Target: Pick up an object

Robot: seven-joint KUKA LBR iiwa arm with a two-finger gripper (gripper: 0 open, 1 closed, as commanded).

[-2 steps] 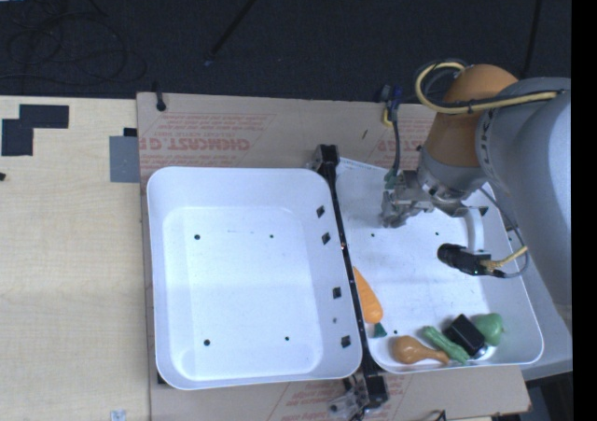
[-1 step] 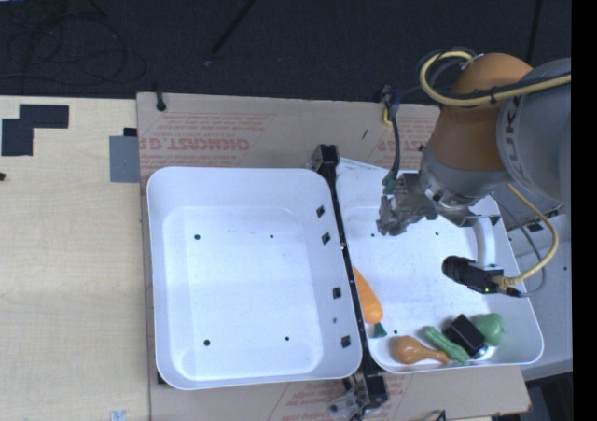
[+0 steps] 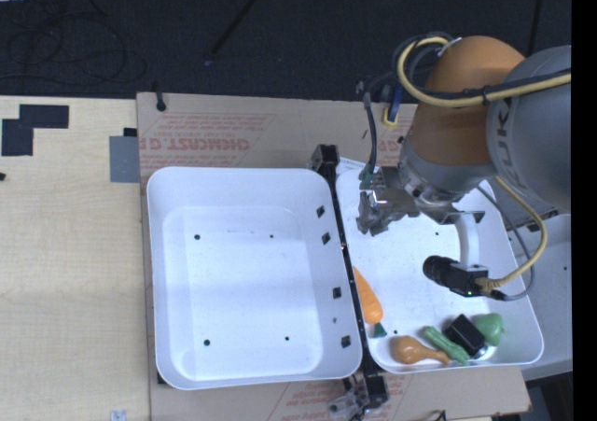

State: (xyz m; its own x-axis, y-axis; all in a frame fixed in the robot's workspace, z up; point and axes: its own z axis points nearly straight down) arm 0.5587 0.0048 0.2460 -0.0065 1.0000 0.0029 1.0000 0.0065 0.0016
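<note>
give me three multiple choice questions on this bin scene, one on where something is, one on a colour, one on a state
1. Where does the carrot lie?
A. in the right bin, against its left wall
B. in the middle of the left bin
C. on the bench outside both bins

2. What colour is the band above the arm's wrist?
A. blue
B. orange
C. red

3. How does the black block sit?
A. alone in the left bin
B. on top of the green toys at the right bin's near edge
C. between the fingers of the hand

Answers:
1 A: it runs along the divider between the bins.
2 B: the rounded part is orange.
3 B: it overlaps the green pieces in the right bin, below the hand.
</note>
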